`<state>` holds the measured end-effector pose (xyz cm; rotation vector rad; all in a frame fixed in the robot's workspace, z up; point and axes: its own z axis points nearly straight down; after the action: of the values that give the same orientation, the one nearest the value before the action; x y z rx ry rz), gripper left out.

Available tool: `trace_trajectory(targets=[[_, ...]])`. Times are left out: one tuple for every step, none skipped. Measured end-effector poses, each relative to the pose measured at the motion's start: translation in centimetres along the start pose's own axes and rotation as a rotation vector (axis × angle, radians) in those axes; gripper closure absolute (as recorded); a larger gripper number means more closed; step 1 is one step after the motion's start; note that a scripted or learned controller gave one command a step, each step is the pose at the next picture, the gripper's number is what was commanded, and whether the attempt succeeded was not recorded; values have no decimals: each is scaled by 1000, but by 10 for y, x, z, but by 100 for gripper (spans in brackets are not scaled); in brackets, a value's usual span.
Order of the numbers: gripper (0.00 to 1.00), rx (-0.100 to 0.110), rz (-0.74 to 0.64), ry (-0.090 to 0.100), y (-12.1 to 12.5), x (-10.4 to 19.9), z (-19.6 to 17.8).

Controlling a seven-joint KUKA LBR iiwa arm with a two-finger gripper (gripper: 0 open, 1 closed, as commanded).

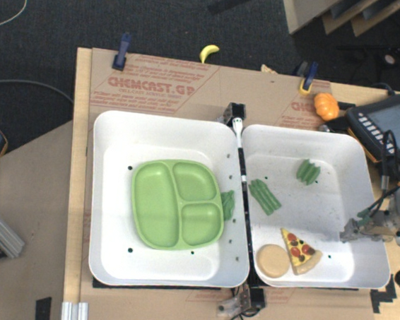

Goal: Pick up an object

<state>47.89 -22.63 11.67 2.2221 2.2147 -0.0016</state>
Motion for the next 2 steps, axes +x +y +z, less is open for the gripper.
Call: trace_trajectory(targets=[[0, 0, -3, 2, 0, 2, 0], [0, 4, -6, 6, 0, 42, 33]])
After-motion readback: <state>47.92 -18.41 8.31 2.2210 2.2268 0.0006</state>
